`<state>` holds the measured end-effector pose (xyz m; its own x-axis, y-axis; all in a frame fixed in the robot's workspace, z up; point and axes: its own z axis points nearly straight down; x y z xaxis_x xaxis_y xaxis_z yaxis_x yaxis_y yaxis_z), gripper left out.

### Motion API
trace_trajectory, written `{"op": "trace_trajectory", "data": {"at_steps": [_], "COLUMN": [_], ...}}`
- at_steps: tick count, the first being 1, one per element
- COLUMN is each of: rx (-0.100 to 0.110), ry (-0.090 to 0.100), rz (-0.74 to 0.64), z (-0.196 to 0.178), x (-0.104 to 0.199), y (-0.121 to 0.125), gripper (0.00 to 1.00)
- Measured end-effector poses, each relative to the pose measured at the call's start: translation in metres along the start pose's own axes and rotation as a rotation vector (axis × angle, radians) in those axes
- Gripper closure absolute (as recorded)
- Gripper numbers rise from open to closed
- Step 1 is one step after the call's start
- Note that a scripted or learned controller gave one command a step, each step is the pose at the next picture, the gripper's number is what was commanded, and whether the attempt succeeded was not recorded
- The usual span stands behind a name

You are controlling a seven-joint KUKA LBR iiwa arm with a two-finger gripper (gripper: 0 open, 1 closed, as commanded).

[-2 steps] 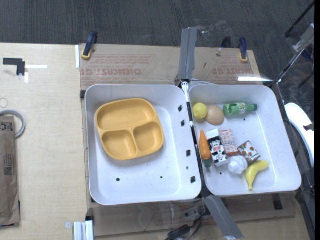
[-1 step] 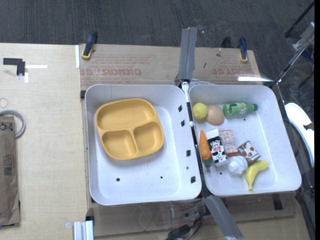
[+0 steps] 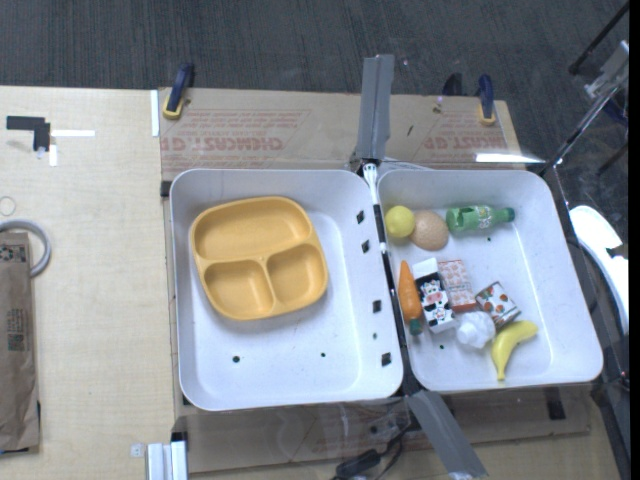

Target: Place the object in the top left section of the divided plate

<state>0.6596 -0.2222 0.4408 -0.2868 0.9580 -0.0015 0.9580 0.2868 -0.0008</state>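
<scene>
The divided plate [image 3: 259, 258] lies in the left bin [image 3: 200, 368], toward its upper left, and all 3 of its sections hold nothing. The large section spans the top of the plate, with 2 smaller sections below it, so the target is the left part of that upper region.

The task names no particular object. The candidates all sit in the right bin [image 3: 570, 358]: a lemon [image 3: 400, 222] touching a brown egg-shaped piece [image 3: 431, 230], a green bottle [image 3: 478, 216] lying on its side, a carrot [image 3: 409, 295] along the bin's left wall, a milk carton [image 3: 432, 300], 2 small packets [image 3: 496, 302], a white crumpled item [image 3: 476, 331] and a banana [image 3: 511, 346].

The gripper's state cannot be told from this view. The task appears to be at its start, with nothing yet picked. The next move calls for reaching into the right bin and choosing 1 item that stands clear of its neighbours; the banana and the bottle look easiest to separate.
</scene>
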Motion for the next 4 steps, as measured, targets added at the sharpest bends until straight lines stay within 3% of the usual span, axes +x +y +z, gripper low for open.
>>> {"op": "trace_trajectory", "data": {"at_steps": [3,4], "rx": [0.0,0.002], "ry": [0.0,0.001], "rz": [0.504,0.587], "z": [-0.0001,0.0004], "x": [0.0014,0.0051], "y": [0.0001,0.0013], "gripper": [0.0,0.0]}}
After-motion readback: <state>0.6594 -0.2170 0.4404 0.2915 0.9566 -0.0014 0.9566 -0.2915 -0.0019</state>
